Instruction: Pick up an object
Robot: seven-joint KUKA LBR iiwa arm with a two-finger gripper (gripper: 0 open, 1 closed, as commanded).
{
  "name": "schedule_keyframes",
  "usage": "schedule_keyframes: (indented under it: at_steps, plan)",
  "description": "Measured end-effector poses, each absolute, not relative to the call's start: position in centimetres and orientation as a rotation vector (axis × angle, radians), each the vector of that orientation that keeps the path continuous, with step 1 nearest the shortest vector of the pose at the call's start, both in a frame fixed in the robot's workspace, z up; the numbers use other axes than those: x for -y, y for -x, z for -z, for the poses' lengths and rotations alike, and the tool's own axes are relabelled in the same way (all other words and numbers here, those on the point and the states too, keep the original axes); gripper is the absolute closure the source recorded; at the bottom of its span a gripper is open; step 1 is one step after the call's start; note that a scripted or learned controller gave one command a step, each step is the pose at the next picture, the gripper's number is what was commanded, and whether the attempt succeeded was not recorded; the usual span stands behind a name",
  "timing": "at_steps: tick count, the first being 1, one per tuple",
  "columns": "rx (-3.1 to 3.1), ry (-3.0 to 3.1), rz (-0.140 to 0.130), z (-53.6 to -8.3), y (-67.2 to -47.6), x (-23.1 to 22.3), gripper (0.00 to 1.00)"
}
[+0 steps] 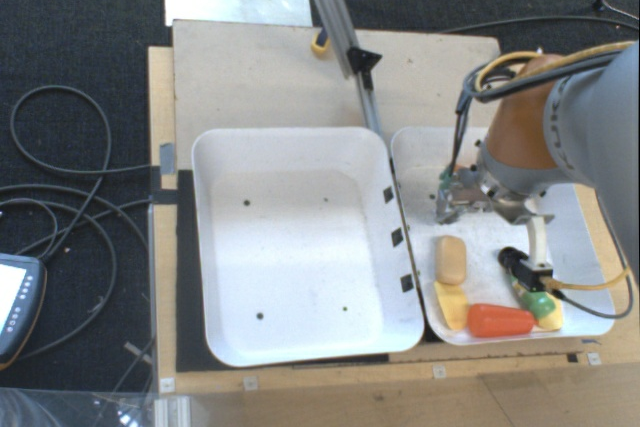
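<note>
We see two white bins (290, 245) on a pale tan bench (260, 75). Just below the metal-grey hand (452, 205) lie a tan roll (452, 259), a yellow wedge (451, 304), an orange-red carrot (499, 320) and a green piece (541, 303).

We see a pale wooden bench (260, 75) bearing two shallow white bins side by side: the left bin (215, 245) and the right bin (415, 155), their inner rims touching. A yellow clip (320, 42) lies near the far edge.
</note>
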State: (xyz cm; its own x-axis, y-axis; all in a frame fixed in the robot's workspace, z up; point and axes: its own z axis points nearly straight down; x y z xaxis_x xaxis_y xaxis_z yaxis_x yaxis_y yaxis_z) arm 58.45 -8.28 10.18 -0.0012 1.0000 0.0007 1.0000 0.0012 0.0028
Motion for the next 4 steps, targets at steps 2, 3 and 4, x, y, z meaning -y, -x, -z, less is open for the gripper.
schedule_keyframes:
  at_steps: [2,3,4]
  plan:
    - [-2.224,-2.212,-0.006,-18.9,-59.0,8.7,1.0]
    - [-2.223,-2.211,-0.007,-24.7,-58.4,9.4,1.0]
    - [-2.234,-2.208,-0.006,-24.8,-59.6,3.5,1.0]
